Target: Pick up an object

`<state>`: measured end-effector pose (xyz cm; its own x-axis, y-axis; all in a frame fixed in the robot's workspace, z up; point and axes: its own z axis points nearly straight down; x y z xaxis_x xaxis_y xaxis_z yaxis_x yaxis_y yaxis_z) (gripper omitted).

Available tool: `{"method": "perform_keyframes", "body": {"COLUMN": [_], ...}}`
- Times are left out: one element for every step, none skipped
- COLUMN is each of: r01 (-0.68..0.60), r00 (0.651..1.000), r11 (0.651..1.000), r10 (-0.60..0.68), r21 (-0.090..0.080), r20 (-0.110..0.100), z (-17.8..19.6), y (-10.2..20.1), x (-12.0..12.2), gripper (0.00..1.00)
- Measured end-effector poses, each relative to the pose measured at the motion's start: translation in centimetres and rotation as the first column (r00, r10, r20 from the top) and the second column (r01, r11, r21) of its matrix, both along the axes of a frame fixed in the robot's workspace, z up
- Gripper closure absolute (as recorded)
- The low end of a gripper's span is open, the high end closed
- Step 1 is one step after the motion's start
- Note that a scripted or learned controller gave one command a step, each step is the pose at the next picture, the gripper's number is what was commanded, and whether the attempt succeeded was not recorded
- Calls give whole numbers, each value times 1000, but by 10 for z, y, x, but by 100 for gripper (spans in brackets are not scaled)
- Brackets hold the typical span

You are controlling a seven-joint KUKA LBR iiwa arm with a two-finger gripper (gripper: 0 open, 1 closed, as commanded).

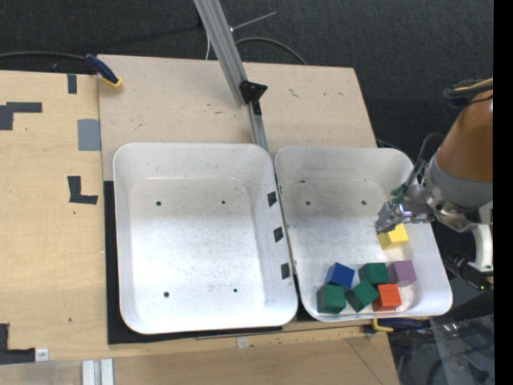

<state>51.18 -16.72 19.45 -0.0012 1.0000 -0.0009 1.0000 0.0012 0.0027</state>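
My gripper (395,216) hangs over the right side of the right bin (337,163), reaching in from the right. A yellow block (393,236) sits directly under its tip, touching or nearly touching it. I cannot make out whether the block is held. Several more blocks are clustered in the bin's front right corner: a blue one (340,275), three green ones (330,297) (362,295) (373,274), a purple one (402,272) and an orange one (388,296).
The left bin (192,155) lies beside the right one, sharing a middle rim. A slanted metal pole (228,50) runs from the top down to the gap between the bins. A blue and yellow tool (104,69) rests on the bench at the back left.
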Motion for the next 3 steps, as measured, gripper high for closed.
{"method": "perform_keyframes", "body": {"r01": [0, -4, -7], "r00": [1000, 1000, 1000], "r11": [1000, 1000, 1000], "r10": [0, 4, 7], "r21": [1, 3, 4], "r20": [-2, -4, -4], "z": [10, 8, 8], "y": [0, 47, 108], "x": [0, 10, 29], "gripper": [100, 100, 100]}}
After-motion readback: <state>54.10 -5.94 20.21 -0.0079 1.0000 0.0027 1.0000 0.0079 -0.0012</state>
